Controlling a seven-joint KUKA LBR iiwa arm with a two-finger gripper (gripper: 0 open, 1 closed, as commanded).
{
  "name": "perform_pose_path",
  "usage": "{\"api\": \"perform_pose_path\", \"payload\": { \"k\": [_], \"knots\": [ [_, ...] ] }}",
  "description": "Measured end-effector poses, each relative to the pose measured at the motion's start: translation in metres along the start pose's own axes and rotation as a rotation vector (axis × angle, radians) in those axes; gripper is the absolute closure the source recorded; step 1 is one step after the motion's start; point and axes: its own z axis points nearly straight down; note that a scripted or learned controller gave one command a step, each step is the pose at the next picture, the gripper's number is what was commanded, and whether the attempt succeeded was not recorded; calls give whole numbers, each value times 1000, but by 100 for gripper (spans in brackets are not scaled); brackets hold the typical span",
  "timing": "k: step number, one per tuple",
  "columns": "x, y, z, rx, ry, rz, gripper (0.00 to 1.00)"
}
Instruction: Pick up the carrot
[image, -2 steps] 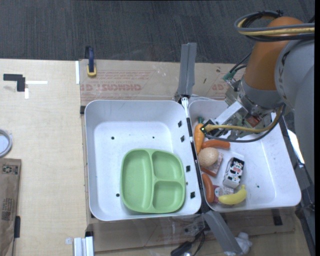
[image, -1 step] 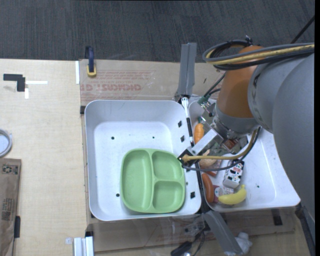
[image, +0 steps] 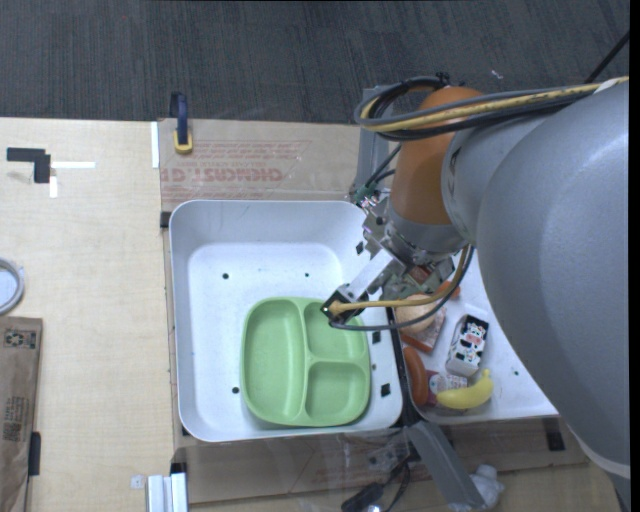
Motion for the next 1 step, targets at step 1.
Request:
{"api": "perform_pose_path", "payload": {
  "k": [1],
  "knots": [
    [-52, 4, -30, 1, 0, 10, 100]
  ]
}}
